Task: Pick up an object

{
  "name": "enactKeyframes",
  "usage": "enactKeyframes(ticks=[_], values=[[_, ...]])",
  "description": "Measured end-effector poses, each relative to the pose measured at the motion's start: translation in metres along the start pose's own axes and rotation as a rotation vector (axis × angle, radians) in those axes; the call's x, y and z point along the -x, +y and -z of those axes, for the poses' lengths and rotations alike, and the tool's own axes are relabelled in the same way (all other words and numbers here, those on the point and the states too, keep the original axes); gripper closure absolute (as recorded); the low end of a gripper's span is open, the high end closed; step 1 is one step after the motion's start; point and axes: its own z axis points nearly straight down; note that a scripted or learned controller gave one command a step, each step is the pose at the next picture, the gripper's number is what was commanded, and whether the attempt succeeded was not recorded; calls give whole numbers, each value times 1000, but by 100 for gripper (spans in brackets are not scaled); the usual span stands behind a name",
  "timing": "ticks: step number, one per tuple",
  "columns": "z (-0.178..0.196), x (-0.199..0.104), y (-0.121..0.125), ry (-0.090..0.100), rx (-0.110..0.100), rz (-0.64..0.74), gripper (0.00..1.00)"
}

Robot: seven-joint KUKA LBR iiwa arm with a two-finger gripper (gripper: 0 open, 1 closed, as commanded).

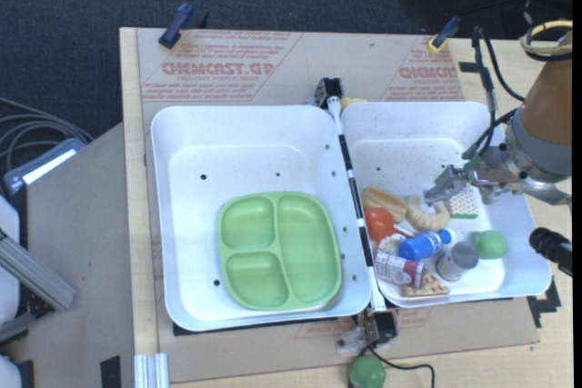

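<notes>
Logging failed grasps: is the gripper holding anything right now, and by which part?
Cannot be told. The gripper sits low in the right bin, just above the pile of toy food, but no item shows between its tips.

Arm (552,118): I see it cut off by the right edge. Gripper (443,187): too small for me to read the finger gap. Object pile (414,241): items overlap; labels illegible. Green round object (368,371): cropped at the bottom edge, identity unclear to me.
</notes>
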Motion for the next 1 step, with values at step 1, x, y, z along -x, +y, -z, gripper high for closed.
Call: enactKeyframes(ticks=[1], values=[[-83,51,24,0,-2,-1,0]])
